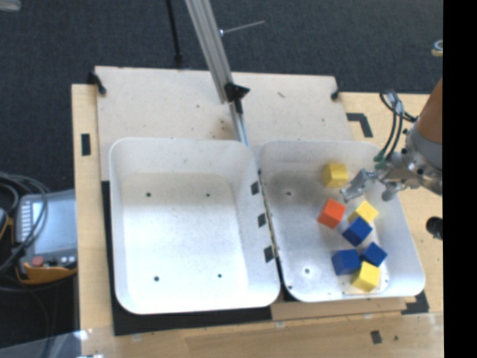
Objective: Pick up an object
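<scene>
Several small cubes lie in the right bin (pixel 298 274): a yellow cube (pixel 335 174) at the back, an orange cube (pixel 332 214), a second yellow cube (pixel 366 212), a blue cube (pixel 357 231), two more blue cubes (pixel 345 261) (pixel 374 254) and a yellow cube (pixel 367 277) at the front. My gripper (pixel 371 188) hangs over the bin's right half, just behind the second yellow cube and to the right of the back one. It is open, with nothing between its fingers.
The left bin (pixel 186 222) stands beside the right one, sharing a middle rim. A slanted metal pole (pixel 212 47) rises behind the bins. A control box (pixel 41 237) with cables sits off the bench at the left.
</scene>
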{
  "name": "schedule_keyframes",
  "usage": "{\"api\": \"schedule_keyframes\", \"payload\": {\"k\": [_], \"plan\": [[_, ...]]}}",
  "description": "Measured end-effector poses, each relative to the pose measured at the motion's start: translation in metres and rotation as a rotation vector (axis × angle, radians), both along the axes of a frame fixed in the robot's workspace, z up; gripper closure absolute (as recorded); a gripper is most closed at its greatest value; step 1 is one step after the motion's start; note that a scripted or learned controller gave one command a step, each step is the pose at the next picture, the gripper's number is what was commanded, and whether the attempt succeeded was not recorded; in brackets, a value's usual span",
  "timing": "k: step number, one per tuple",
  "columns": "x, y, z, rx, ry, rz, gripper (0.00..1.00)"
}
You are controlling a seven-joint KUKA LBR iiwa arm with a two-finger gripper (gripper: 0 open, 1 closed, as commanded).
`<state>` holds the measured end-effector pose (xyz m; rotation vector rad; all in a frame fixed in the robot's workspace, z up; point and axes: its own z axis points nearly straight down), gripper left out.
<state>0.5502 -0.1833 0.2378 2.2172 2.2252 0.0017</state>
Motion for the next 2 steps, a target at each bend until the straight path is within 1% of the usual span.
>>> {"api": "schedule_keyframes", "payload": {"k": [1, 2], "plan": [[0.0, 0.0, 0.0, 0.0, -0.001, -0.001, 0.0], [-0.01, -0.002, -0.049, -0.002, 0.004, -0.004, 0.0]]}}
